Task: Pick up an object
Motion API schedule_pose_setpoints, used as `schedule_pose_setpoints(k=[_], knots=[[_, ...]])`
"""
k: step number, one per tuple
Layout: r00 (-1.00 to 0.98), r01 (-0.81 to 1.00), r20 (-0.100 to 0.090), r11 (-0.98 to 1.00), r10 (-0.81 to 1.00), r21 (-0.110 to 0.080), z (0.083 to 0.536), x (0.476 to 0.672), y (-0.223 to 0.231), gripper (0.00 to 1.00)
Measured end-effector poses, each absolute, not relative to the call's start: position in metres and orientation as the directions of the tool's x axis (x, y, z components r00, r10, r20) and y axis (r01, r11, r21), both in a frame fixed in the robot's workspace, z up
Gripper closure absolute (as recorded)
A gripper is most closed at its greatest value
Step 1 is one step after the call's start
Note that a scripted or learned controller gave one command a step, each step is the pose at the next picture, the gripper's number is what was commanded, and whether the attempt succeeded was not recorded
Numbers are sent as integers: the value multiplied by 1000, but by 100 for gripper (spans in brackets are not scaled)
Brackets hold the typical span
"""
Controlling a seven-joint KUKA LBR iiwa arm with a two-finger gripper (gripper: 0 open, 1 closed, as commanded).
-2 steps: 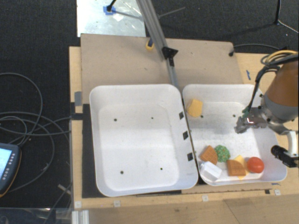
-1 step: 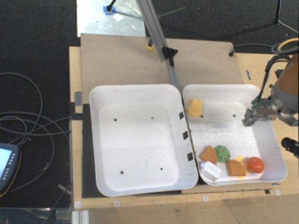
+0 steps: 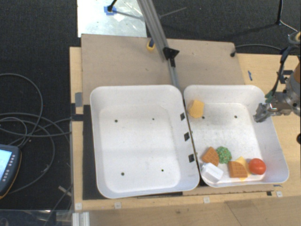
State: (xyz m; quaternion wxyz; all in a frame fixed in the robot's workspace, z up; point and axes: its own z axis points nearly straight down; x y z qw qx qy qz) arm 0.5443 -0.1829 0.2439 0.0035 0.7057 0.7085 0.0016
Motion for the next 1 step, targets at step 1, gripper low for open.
schedule_pose_setpoints(k=[1], knots=[[-9,1000,2,9,1000,0,232,540,-131,100]])
